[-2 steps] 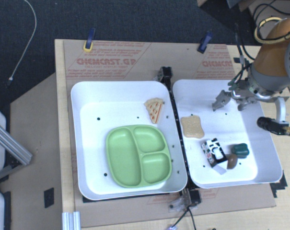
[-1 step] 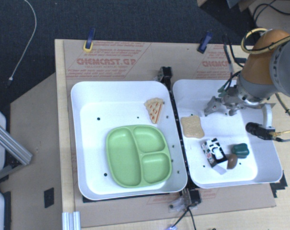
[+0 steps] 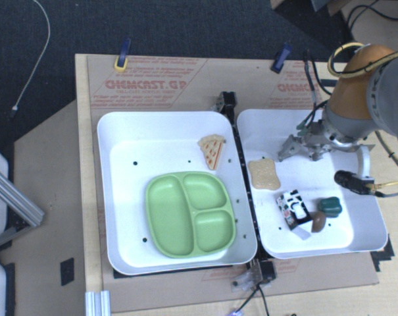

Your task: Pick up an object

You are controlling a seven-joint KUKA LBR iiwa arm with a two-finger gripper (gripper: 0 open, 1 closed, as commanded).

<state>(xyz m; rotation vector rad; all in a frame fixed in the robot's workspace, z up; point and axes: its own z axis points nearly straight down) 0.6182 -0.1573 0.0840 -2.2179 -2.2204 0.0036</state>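
2 glossy white plastic bins (image 3: 113, 196); smooth matt green plastic divided plate (image 3: 189, 212); bench (image 3: 185, 78) of matt brown paper-faced board with red print; arm (image 3: 366, 84) with smooth orange and grey shell.

Bread slice (image 3: 264, 174) lies in right bin (image 3: 363, 239), just left of the fingers (image 3: 302, 147); divided plate (image 3: 189, 212) in left bin (image 3: 120, 176), farther left.

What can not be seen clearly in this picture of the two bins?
- Gripper, camera view: the fingers' state is unclear, seen from above under the wrist.
- Black-and-white object in the right bin: print too small to read.
- Teal object and brown object: too small to identify.
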